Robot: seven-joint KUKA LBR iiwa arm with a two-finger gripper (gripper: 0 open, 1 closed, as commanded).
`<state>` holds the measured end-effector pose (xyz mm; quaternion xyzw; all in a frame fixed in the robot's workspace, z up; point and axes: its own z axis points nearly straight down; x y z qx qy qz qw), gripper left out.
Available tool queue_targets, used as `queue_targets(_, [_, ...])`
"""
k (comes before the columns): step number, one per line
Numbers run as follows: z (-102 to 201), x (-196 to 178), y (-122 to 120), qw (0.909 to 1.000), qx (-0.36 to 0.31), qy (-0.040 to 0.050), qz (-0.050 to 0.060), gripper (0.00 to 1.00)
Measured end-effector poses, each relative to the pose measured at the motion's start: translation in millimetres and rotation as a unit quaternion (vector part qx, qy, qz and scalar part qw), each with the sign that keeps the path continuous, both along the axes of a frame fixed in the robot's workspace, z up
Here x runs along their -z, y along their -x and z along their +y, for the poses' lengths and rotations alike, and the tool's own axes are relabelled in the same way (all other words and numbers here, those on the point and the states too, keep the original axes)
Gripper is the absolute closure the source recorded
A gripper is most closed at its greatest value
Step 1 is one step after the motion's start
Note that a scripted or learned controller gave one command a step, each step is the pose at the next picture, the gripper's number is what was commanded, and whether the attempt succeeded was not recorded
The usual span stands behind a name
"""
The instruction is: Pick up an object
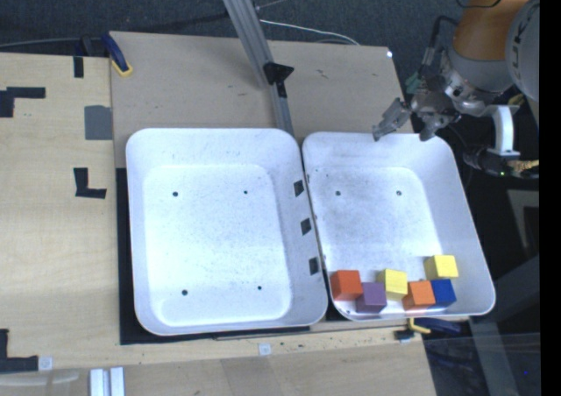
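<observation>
The gripper [405, 123] hangs spread and empty over the far rim of the right bin [465, 201], well apart from the blocks [393, 287] huddled against its near wall, where I reckon tight packing could spoil any grab.

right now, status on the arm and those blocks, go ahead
Gripper at far rim of right bin, nothing between its fingers. Blocks clustered at near edge: two orange, two yellow, purple, blue. Nothing lying between gripper and blocks.
</observation>
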<state>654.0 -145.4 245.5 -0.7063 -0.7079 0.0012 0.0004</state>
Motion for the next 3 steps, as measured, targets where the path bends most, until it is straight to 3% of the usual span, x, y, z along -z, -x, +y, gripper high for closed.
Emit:
queue_targets(1, [48.1, -65.1, 48.9, 1.0000, -0.001, -0.0009, -0.004, 0.00])
queue_targets(2, [66.6, -93.5, 85.9, 1.0000, 0.000, -0.0011, -0.001, 0.00])
queue_targets(3, [67.3, -118.9, 151.4, 1.0000, 0.001, -0.0010, -0.001, 0.00])
